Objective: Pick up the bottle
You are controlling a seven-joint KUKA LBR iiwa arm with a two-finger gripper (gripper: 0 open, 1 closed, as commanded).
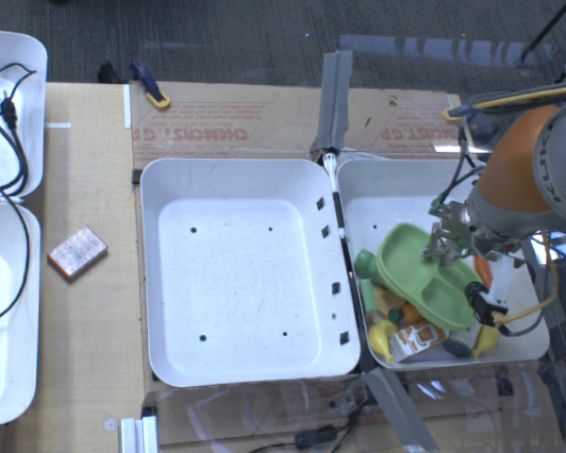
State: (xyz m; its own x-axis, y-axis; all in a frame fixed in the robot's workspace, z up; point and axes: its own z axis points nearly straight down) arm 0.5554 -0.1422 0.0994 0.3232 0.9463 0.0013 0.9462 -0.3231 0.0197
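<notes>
Far to the left of the gripper, a small patterned box (76, 253) lies on the counter (85, 159) beside the left bin (236, 173), whose white floor sits well apart from the arm. A blue and yellow clamp (149, 86) rests on the cardboard sheet (245, 121) up and to the left. Just left of the gripper, in the right bin (387, 173), a green bottle (366, 279) lies along the bin's left wall, partly under a green divided tray (424, 272). Below the gripper sit a yellow toy (381, 340), an orange piece (407, 311) and a labelled packet (417, 341). The gripper (443, 243) hangs over the tray's upper right edge, seemingly touching it; how far it is spread cannot be told. The grey arm with its orange band (514, 173) comes in from the right.
</notes>
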